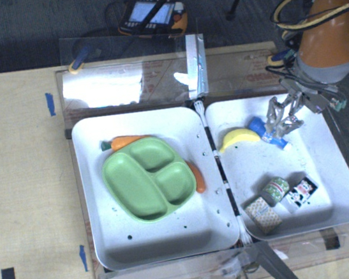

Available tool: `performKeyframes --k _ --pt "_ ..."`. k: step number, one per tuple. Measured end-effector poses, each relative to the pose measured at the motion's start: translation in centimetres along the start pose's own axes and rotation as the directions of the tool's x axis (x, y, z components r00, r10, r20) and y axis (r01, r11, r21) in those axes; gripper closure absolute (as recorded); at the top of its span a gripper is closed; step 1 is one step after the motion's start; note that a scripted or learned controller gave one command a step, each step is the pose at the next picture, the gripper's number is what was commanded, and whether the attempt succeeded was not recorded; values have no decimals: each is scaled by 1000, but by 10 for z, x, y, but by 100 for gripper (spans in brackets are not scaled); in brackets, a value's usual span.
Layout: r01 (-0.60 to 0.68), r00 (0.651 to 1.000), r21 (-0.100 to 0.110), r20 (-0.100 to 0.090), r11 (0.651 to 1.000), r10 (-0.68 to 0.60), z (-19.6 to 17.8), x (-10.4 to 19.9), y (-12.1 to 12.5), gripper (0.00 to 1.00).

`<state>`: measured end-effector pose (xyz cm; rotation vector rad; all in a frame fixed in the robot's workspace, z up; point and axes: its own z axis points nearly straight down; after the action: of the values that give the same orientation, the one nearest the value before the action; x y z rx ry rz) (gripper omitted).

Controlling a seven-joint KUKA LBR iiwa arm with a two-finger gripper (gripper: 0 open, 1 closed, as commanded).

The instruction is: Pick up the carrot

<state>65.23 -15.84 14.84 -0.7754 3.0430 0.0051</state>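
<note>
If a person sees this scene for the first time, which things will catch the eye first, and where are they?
The big green divided plate in the left bin stands out first, with a carrot peeking out at its upper edge. In the right bin, the yellow banana lies near the dividing wall, and the end effector hovers just right of it, over a blue object, below the arm's orange band.

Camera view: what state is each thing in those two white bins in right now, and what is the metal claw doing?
carrot: lying in the left bin, partly under the green plate's rim
green plate: flat, right way up
banana: lying in the right bin
blue item: lying beside the banana
small can: tipped on its side
gripper: over the right bin, far from the carrot
</note>
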Motion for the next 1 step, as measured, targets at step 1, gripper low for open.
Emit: performKeyframes --k 1 --pt "-134 991 3 3 991 134 -42 10 -51 100"
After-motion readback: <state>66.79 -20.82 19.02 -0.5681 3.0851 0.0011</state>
